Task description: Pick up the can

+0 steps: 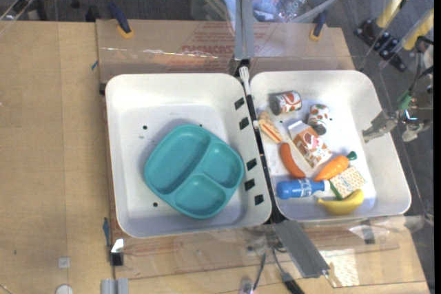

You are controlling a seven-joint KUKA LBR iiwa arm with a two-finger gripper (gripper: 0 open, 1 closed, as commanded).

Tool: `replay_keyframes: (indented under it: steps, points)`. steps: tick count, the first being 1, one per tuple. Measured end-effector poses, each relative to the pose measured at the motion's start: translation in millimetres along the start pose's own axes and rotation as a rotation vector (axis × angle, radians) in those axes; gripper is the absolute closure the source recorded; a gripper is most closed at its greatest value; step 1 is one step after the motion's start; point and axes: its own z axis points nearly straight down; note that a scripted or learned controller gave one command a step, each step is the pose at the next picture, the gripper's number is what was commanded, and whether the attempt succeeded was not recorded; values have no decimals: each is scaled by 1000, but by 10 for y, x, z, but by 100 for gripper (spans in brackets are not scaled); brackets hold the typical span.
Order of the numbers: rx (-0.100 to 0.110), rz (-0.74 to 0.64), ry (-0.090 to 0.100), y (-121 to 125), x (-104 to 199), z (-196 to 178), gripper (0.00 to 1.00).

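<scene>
1. Two white bins: the left bin [124, 148] bears a teal divided plate [193, 170].
2. The can [285, 102] lies on its side at the right bin's [386, 148] far-left corner (nothing touching it).
3. The gripper [398, 122] hangs over the right rim; its finger spread cannot be told.

Teal tray [193, 171]; red-and-white can [286, 102]; orange carrot [333, 166]; yellow banana [341, 202]; blue bottle [299, 189]; white bins [131, 107].
</scene>
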Motion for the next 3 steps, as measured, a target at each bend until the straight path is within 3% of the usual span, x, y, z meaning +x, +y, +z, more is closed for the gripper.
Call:
replay_keyframes:
  steps: [1,2,3]
  points:
    - [-1,-83,-1,850,96,967,0]
    - [-3,-89,-1,1057,369,1797,0]
    - [-5,-88,-1,1061,366,1701,100]
